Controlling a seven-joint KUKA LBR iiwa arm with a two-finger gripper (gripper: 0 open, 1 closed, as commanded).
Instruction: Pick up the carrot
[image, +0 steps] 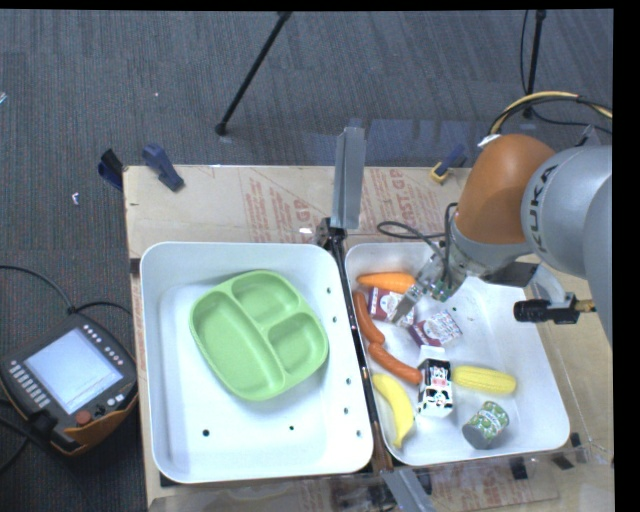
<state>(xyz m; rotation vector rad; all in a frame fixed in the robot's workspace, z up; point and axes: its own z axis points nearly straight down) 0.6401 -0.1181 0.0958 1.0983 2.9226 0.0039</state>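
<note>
- A green plate (260, 332) lay in the left bin (160, 300).
- The carrot (387, 282) lay at the right bin's (540, 385) upper left corner.
- The gripper (418, 296) hung just right of the carrot, holding nothing; whether its grip was open I cannot tell.

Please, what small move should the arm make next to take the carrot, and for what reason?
Probably shift the claw a little toward the far rim, then lower it. It hangs beside the near end of the carrot, over a small red carton, and nothing sits between its fingers yet.
</note>
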